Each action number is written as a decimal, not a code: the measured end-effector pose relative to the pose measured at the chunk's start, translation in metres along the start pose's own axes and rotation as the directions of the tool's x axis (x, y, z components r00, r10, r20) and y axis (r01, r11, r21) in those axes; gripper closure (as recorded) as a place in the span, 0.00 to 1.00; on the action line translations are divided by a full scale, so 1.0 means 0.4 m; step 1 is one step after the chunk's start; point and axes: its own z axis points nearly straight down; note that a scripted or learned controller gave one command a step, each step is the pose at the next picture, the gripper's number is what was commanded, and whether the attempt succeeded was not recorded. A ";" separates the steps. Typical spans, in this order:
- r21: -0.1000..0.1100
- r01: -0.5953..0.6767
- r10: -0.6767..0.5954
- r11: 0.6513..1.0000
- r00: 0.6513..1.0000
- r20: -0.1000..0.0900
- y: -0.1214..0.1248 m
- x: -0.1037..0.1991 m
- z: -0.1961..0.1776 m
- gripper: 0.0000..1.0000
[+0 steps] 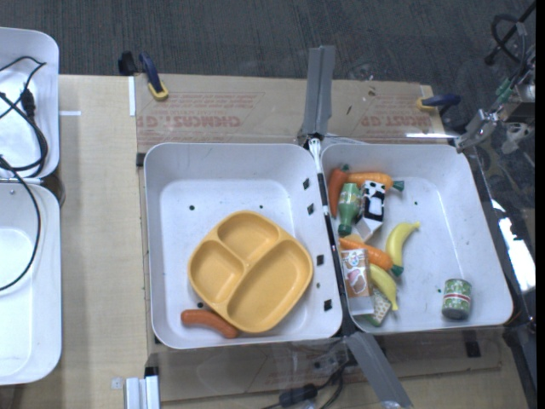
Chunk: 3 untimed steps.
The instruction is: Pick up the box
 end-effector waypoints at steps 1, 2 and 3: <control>0.002 -0.028 0.028 1.000 1.000 -0.001 -0.126 0.094 0.257 0.00; 0.002 -0.103 0.103 0.995 0.995 0.000 -0.125 0.312 0.416 0.00; -0.001 -0.132 0.132 0.991 0.991 0.000 0.034 0.195 0.489 0.00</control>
